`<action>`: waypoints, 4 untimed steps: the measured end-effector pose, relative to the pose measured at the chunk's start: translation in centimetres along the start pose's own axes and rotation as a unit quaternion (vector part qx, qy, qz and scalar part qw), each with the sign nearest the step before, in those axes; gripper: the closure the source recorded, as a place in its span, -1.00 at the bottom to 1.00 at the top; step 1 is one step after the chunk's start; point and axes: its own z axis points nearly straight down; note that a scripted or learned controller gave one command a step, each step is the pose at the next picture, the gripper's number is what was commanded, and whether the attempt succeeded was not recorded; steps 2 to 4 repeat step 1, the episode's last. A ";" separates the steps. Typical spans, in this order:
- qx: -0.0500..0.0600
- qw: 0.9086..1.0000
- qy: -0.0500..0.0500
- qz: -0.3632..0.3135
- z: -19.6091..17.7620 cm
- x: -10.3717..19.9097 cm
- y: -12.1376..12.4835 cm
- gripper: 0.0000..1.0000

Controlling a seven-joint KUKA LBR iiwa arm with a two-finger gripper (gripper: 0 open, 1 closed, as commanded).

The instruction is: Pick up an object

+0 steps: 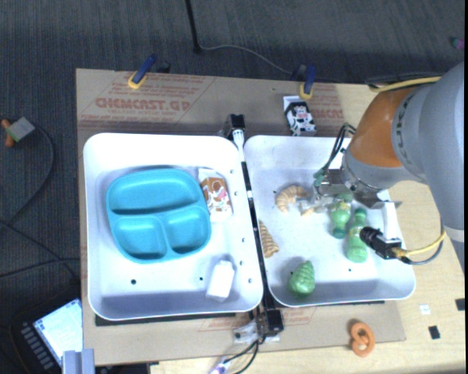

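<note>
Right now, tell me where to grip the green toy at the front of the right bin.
Grip the green toy across its rounded middle, coming straight down. It lies apart from the other items on the bin floor, so fingers likely fit either side. The front wall is close, so avoid a front approach.

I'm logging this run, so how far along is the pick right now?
Done: the arm has reached into the right bin, with the gripper low among the objects. In hand: nothing visibly; the tan croissant-shaped toy beside it and the green toys lie on the bin floor. Left: gripping one object and lifting it clear.
</note>
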 end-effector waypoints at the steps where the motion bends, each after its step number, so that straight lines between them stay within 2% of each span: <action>1: 0.002 1.000 0.001 -0.001 -13.4 7.1 4.7 1.00; 4: 0.002 1.000 0.001 -0.001 -13.4 7.1 4.7 1.00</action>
